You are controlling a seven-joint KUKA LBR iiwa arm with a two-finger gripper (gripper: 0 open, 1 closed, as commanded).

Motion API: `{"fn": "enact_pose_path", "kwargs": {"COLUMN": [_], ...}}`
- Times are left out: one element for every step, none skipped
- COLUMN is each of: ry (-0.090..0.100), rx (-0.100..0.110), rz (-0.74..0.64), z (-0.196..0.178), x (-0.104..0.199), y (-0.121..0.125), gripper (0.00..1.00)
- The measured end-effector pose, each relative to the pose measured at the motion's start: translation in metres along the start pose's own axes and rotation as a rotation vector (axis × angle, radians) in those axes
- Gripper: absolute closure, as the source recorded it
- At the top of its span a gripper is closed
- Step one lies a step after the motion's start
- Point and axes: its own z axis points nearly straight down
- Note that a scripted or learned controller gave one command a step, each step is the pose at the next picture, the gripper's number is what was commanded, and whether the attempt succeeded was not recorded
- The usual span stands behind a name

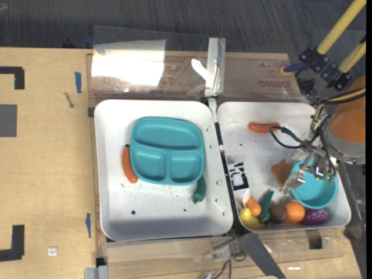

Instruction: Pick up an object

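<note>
I see the gripper at the teal bowl near the right bin's front right corner; whether it grips, I cannot tell; the bowl looks light, stiff, slick, so I'd take its rim; toy fruit crowds the front edge; a brown piece sits just beside.

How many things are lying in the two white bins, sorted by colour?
Teal: 3, divided plastic tray, round bowl, dark pickle-shaped piece
Orange: 4, sausage, sausage, carrot, round fruit
Yellow: 1, lemon
Purple: 1, eggplant
Brown: 2, ball, flat piece
Total: 11
</note>
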Motion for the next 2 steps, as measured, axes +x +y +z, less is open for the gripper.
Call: {"fn": "enact_pose_path", "kwargs": {"ry": [-0.027, -0.029], "rx": [0.01, 0.009], "rz": [0.026, 0.147], "z": [0.027, 0.027], "x": [0.013, 0.039], "y": [0.026, 0.047], "gripper": [0.0, 0.0]}}
